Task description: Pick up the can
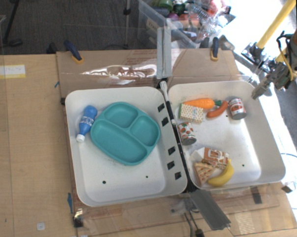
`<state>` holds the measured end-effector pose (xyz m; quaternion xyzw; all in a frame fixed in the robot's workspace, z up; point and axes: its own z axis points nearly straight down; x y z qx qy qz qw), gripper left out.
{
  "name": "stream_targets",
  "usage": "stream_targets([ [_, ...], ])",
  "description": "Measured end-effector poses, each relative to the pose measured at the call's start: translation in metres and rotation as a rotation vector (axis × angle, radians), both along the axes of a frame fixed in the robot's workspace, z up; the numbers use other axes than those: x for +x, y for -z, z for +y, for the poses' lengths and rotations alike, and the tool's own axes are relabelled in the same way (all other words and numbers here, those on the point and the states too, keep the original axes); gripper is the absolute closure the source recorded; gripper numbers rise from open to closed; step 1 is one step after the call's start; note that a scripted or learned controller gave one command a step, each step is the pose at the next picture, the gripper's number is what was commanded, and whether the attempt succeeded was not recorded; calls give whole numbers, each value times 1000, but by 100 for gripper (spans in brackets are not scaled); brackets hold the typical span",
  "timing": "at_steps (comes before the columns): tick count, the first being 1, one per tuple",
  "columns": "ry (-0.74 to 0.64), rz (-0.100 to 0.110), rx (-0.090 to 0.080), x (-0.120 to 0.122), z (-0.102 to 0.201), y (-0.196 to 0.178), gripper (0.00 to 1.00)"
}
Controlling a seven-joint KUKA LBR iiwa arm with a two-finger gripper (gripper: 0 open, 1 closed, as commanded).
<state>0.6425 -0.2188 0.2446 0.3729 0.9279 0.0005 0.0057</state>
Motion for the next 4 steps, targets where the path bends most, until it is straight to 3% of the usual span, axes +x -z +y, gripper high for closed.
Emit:
stream_targets([
  [1, -43, 7, 3, -39, 70, 25, 100],
  [2, -67, 1, 1, 11, 9, 147, 100],
  [3, 104, 2, 3, -11, 102, 11, 100],
  [4, 166, -5, 3, -29, 42, 152, 100],
])
